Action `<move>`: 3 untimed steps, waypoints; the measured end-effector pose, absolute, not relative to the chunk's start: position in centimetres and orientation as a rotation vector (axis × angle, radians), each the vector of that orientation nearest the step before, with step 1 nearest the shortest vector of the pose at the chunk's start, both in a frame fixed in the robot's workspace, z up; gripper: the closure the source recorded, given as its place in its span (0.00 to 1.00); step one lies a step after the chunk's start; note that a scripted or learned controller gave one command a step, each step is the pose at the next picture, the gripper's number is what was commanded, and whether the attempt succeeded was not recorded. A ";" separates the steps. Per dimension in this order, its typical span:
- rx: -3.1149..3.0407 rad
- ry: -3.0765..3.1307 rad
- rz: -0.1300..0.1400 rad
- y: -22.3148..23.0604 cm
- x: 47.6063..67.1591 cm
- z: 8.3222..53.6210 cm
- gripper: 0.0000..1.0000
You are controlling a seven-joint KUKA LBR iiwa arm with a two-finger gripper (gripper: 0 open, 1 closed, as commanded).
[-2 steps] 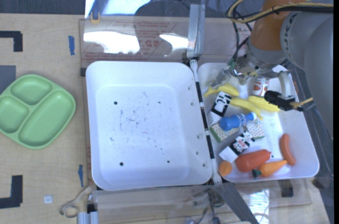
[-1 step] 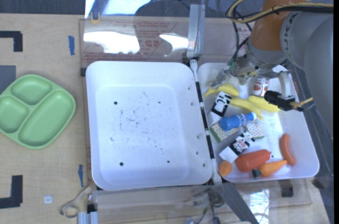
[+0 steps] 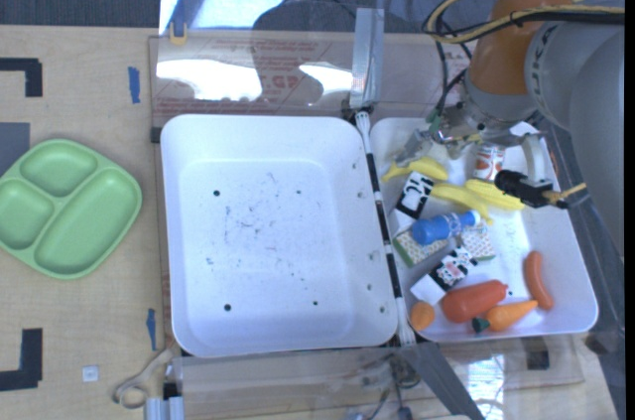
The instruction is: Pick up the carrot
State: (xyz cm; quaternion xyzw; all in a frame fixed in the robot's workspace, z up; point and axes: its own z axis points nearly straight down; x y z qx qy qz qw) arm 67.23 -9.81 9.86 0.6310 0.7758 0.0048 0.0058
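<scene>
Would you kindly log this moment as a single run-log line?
arm: over right bin's far end | tool: above banana | carrot: near edge, untouched | left bin: no items

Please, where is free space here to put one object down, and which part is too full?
Free: the left bin's floor, bordered by its own walls, and the bare bench strip between the green plate and that bin. Crowded: the right bin, where the carrot, red pepper, sausage, blue bottle and bananas lie close together under the gripper.
</scene>
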 end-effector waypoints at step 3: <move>1.968 2.421 0.021 -9.9 67.5 11.1 1.00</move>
